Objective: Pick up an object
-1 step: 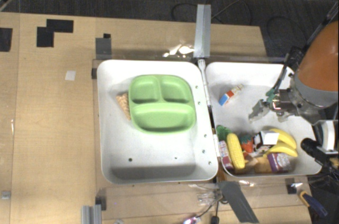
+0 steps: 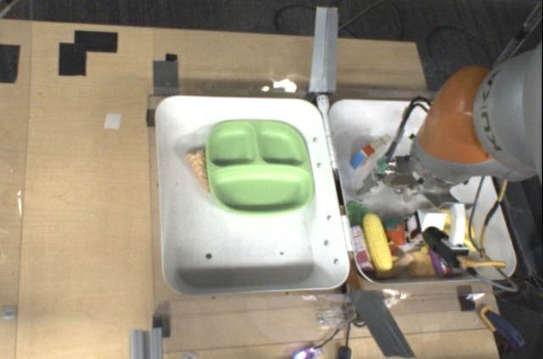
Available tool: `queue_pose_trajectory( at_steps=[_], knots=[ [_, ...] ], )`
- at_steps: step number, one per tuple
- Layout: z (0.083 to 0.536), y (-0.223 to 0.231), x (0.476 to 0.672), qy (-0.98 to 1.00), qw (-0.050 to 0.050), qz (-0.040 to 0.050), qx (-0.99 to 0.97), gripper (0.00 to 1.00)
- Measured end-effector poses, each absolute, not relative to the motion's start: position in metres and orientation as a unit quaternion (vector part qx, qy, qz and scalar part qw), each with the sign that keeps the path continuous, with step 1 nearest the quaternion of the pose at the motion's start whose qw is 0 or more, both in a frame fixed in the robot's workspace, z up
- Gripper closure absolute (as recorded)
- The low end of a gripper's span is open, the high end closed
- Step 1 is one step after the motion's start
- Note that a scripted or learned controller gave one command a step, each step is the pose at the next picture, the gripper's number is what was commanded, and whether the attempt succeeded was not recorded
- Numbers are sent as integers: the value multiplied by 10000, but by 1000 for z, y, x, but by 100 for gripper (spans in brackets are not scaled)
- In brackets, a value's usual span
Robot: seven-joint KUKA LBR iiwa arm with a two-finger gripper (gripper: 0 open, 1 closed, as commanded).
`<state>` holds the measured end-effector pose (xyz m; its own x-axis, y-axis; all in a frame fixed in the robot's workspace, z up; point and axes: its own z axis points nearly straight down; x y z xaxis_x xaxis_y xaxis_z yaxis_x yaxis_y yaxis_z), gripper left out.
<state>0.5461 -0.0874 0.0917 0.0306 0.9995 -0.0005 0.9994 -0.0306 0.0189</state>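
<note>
My fingers [image 2: 383,173] are down inside the right bin [image 2: 373,109], near its middle, below my grey arm [image 2: 513,115] with its orange band. From this high, slanted angle I cannot tell whether they are wide or narrow, or whether anything sits between them. At 11 o'clock from them, close by, lies a small blue, white and red item [image 2: 366,154] on the bin's white floor. The other loose things are piled along the bin's near edge. At 7 o'clock is a green piece [image 2: 355,217] and below it a red packet [image 2: 358,241] against the bin's left wall. At 6 o'clock a yellow corn cob [image 2: 378,244] lies lengthwise, just beside the packet. At 5 o'clock a brown lump [image 2: 416,265] rests in the clutter near the cob. Further out, at 9 o'clock, the left bin [image 2: 237,260] holds a green divided plate [image 2: 259,165] with three compartments, lying flat in the bin's upper half. A tan woven piece [image 2: 197,168] pokes out from the plate's left edge. A metal bar [image 2: 324,52] stands at 11 o'clock, above the seam between the two bins. Both bins sit on a wooden tabletop [image 2: 76,221], which has black tape marks [image 2: 85,50] far off at 10 o'clock.
</note>
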Motion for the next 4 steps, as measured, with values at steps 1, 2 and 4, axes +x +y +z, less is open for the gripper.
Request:
queue_pose_trajectory(
  at_steps=[1,2,4],
  knots=[
    [90,-85,620,6808,54,54,7324,0],
    [88,-93,667,6661,-86,-51,7458,0],
    [186,-77,595,6511,18,24,7590,100]
  ],
)
